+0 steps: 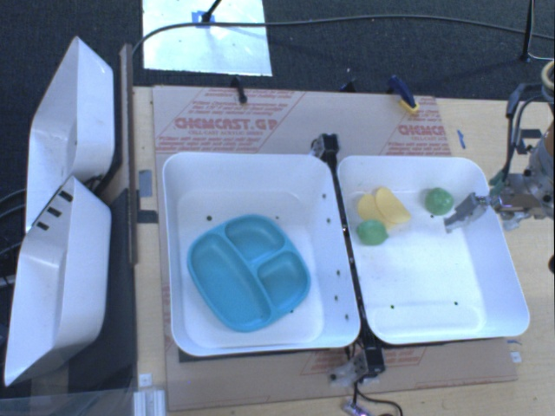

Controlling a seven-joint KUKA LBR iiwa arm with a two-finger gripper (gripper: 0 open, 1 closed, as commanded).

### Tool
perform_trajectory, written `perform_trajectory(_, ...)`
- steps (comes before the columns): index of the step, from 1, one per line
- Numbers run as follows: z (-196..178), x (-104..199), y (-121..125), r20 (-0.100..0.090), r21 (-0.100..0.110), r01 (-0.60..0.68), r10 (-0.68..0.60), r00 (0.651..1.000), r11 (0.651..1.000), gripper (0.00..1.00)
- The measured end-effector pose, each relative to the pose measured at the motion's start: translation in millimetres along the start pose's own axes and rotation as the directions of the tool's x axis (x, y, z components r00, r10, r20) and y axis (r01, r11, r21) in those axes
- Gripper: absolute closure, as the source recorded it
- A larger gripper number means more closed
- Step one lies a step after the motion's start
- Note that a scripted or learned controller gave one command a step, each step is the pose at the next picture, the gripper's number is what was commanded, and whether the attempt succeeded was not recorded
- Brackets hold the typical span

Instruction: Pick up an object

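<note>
Claw poised over the right bin, its opening indiscernible and holding nothing visible; green ball, yellow cup and green piece remain unpicked.

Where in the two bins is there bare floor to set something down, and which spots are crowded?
Right bin: its near half is bare, from the small green piece down to the front wall. Its far end is crowded by the yellow piece, green ball and gripper. Left bin: bare strip along the far wall; the blue divided plate takes most of the rest.
</note>
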State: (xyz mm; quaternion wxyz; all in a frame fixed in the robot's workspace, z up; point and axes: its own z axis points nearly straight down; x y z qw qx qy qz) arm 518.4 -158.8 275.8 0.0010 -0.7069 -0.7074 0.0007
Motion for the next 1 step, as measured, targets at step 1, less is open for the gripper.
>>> perform_trajectory(1,0.0,0.0,0.0,0.000,0.000,0.000,0.000,1.000,1.000,0.00)
